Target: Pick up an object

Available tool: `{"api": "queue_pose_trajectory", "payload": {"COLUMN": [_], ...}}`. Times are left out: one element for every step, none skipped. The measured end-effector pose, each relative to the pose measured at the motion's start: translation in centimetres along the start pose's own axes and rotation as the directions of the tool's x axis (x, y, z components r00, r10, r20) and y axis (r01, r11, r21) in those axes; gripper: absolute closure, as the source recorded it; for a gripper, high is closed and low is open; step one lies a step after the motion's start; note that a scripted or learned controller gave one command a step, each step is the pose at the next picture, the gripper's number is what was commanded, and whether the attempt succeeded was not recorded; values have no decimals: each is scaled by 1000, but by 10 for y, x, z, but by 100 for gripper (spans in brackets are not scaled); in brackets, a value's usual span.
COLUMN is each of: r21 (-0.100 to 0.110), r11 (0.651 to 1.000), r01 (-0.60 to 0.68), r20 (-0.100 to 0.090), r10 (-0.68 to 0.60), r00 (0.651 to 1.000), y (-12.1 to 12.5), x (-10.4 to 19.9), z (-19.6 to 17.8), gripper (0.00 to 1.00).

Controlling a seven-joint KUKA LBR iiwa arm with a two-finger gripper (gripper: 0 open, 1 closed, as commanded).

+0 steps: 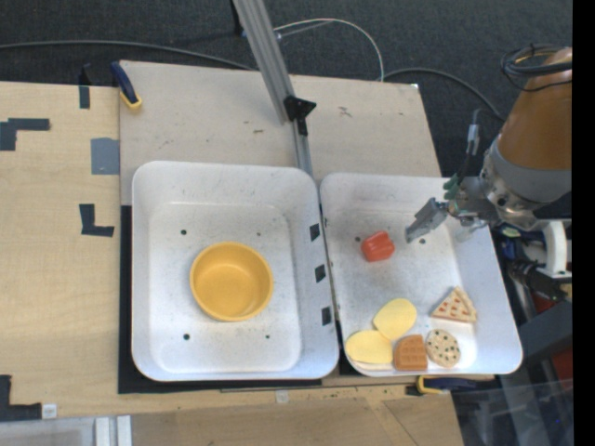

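Observation:
My gripper (441, 231) hangs over the right bin (483, 277) near its upper right part, open with nothing between its fingers. A small red block (376, 246) lies on the bin floor just left of it, apart from it. Along the front of the same bin lie a pizza-slice toy (454, 306), a round speckled cookie (442, 347), an orange-brown square piece (410, 352) and two pale yellow oval pieces (395, 318) (369, 347). A yellow bowl (231, 281) stands upright in the left bin (149, 249).
A grey metal bar (265, 45) slants down from the top to the divide between the bins. Black cables run across the dark floor behind the bench. A blue and yellow clamp (125, 84) grips the board's back left corner.

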State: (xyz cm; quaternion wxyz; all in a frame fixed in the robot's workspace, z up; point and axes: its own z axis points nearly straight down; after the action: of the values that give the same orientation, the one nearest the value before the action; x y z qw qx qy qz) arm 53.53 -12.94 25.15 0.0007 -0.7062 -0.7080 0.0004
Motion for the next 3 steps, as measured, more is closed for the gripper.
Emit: {"api": "queue_pose_trajectory", "payload": {"r21": [0,5,6], "r11": [1000,1000,1000], "r01": [0,-1,-2], "r20": [0,0,0], "r10": [0,1,2], "r00": [1000,1000,1000], "y": [0,5,7], "x": [0,8,8], "z": [0,49,113], "gripper": [0,0,0]}}
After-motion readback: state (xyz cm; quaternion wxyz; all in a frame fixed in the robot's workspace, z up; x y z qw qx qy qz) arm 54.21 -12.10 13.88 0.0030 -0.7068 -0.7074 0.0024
